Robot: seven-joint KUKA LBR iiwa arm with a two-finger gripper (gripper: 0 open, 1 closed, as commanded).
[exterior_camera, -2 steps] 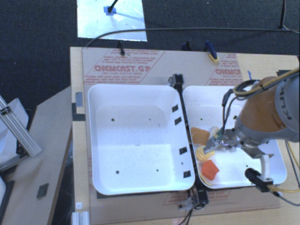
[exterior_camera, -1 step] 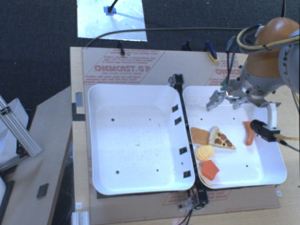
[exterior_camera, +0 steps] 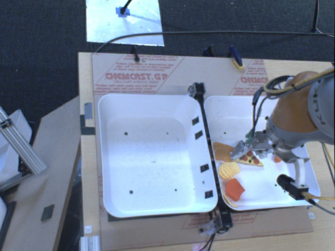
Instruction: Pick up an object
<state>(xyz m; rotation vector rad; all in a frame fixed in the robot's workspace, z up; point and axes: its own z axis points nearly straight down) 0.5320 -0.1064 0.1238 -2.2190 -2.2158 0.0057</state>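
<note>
The gripper (exterior_camera: 246, 149), its finger state impossible to tell, hovers just above the toy pizza slice (exterior_camera: 251, 159) near the right bin's (exterior_camera: 230, 111) left wall.

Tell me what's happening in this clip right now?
The grey and orange arm reaches into the right bin from the right. Its gripper sits low over a toy pizza slice, close to a tan piece. A ridged yellow piece and an orange block lie nearer the front. Nothing looks lifted yet. The left bin sits beside it.
</note>
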